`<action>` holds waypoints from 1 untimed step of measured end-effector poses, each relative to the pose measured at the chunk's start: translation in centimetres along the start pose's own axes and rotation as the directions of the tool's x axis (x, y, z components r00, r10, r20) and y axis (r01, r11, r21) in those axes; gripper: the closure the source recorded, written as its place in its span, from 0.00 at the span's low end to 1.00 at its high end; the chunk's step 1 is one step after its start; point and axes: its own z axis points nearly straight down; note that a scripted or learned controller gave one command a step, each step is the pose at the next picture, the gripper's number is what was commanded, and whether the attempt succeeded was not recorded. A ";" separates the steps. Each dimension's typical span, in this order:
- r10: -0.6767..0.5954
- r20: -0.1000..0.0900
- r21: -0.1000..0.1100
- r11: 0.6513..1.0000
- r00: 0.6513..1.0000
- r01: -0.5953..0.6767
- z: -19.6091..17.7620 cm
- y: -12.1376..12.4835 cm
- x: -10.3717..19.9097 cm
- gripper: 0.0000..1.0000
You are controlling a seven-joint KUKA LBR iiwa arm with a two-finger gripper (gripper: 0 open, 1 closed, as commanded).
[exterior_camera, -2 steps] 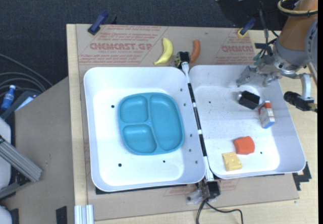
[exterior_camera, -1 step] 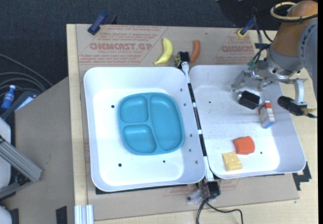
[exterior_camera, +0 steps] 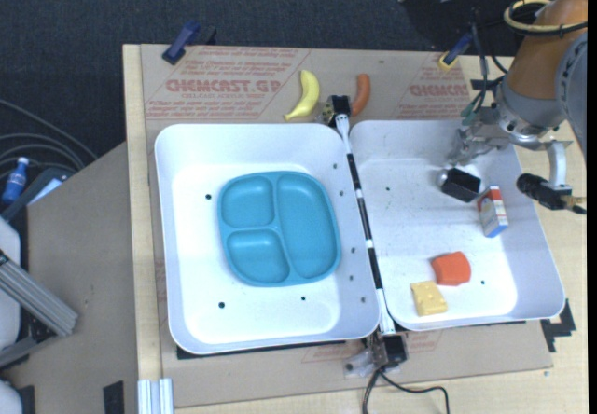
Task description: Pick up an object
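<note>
In the right bin (exterior_camera: pixel 522 300), near its far edge, the gripper (exterior_camera: pixel 464 149) hangs low over the white floor, just above a small black block (exterior_camera: pixel 461 186) that lies at a slant. Whether the jaws are spread or closed I cannot tell; the metal parts at the wrist blur together, and nothing can be seen held between them. So the task reads as barely begun: the arm is over the bin and close to a candidate, but no object is off the floor, and the whole of the grasp and lift appears left to do.

The right bin holds four loose things. The black block sits closest to the gripper. Just beside it, toward the bin's right edge, lies a small white pack with red and blue ends (exterior_camera: pixel 492 212). Nearer the front edge are an orange-red piece (exterior_camera: pixel 451 269) and, just beside it at the front, a yellow wedge like cheese (exterior_camera: pixel 429 298).

The left bin (exterior_camera: pixel 187 310) carries one thing, a blue divided plate (exterior_camera: pixel 279 227) with three compartments, lying in its middle.

On the tabletop beyond the bins' far edges rest a toy banana (exterior_camera: pixel 303 95) and an orange sausage-like piece (exterior_camera: pixel 360 93).
</note>
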 end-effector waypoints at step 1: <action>0.000 0.000 0.000 1.000 1.000 0.000 0.0 0.0 0.0 0.00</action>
